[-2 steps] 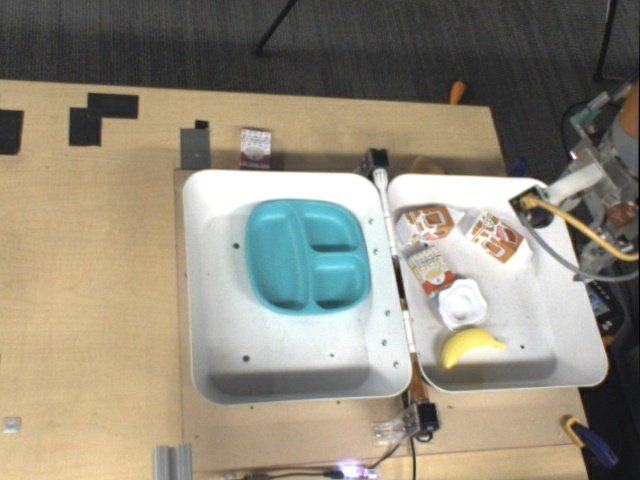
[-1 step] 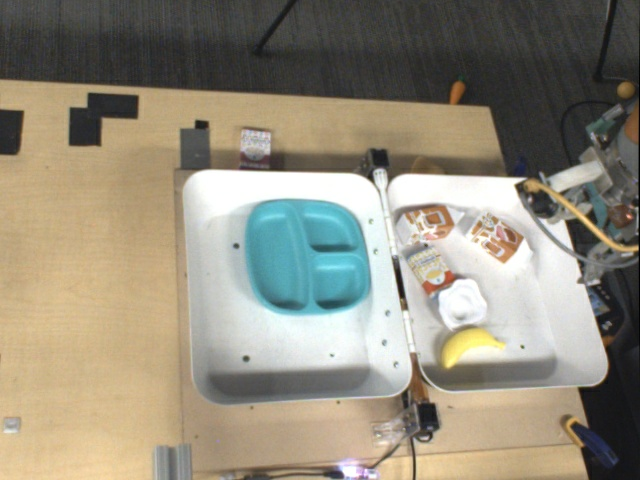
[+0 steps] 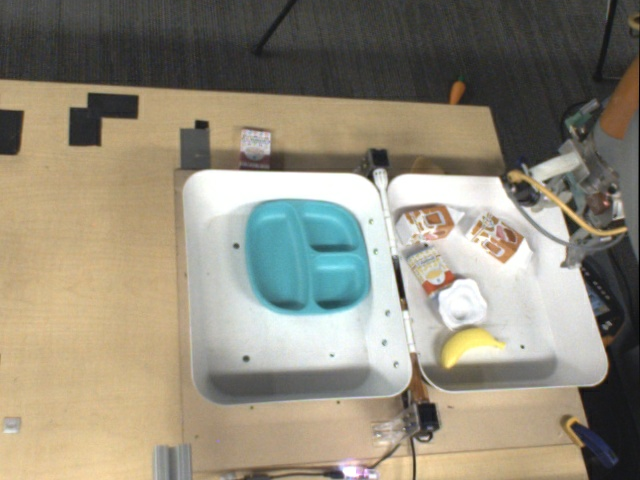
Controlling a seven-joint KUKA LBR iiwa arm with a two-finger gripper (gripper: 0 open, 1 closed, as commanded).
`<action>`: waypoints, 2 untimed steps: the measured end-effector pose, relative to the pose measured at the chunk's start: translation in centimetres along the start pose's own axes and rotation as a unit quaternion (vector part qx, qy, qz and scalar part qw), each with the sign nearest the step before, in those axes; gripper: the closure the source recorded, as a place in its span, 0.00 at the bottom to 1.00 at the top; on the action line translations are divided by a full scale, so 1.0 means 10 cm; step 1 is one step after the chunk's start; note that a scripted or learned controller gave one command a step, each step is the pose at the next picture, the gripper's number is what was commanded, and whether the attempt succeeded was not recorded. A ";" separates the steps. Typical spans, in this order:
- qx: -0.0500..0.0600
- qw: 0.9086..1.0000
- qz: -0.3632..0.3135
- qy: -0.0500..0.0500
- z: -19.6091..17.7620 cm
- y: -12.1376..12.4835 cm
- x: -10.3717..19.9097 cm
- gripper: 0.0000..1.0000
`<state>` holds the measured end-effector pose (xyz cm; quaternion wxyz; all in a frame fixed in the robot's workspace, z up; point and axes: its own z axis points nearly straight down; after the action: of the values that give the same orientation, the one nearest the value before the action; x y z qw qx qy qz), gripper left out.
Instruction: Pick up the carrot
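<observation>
My arm reaches in at the right edge, with its orange band (image 3: 622, 108) high up and cables looping below the wrist. The gripper (image 3: 583, 190) hangs over the right rim of the right bin (image 3: 560, 363), partly cut off by the frame edge and tangled in with the cables. A small orange object (image 3: 457, 92) lies at the bench's back edge, behind the right bin; it is too small to tell what it is.
In the right bin lie two brown-and-white packets (image 3: 428, 222) (image 3: 496, 236), a red-and-white packet (image 3: 428, 265), a white crumpled cup (image 3: 462, 302) and a yellow banana-like toy (image 3: 470, 346). The left bin (image 3: 215, 358) holds a teal divided plate (image 3: 308, 254).
</observation>
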<state>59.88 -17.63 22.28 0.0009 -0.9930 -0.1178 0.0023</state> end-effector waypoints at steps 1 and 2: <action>0.001 1.000 0.002 -0.001 0.68 -0.01 0.44 0.00; 0.000 1.000 -0.006 0.003 0.53 -0.02 0.48 1.00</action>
<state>64.43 -16.29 16.99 0.0015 -0.9923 -0.1240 -0.0002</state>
